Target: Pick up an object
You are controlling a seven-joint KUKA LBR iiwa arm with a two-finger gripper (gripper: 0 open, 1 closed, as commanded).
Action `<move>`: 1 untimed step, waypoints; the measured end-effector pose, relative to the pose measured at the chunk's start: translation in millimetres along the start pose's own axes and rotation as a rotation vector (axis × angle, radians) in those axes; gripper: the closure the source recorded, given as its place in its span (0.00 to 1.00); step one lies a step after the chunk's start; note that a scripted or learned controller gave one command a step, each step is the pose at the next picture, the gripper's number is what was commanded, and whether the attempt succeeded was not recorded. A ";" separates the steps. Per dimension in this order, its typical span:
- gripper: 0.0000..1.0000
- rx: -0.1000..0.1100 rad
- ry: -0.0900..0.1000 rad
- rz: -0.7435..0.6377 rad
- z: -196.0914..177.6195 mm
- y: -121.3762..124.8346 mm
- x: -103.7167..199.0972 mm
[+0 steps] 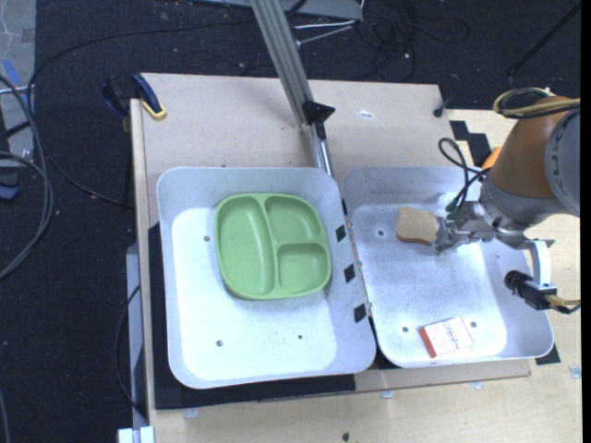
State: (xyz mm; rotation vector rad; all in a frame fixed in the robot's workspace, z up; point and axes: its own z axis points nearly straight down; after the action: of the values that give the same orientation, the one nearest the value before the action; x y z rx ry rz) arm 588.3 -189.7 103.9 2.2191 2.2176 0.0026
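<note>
The tool [444, 238] is seen low in the right bin [397, 340], just beside a tan block [415, 226] near its far edge; its opening cannot be told. A red-and-white box [447, 337] lies by the near edge, and a green tray [273, 245] is carried in the left bin [194, 340].

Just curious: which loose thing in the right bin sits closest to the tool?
The tan block, right beside the tool; the red-and-white box lies far nearer the bin's front edge.

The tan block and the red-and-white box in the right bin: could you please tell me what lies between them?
In the camera view, nothing lies between the tan block and the red-and-white box: that stretch is bare floor of the right bin, apart from small dark dots on it.
</note>
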 end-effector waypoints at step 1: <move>1.00 -0.002 -0.001 0.001 -61.2 -4.1 -5.1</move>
State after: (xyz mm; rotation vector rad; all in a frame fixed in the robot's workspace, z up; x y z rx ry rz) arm 583.9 -194.7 165.1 2.2186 2.2152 0.0040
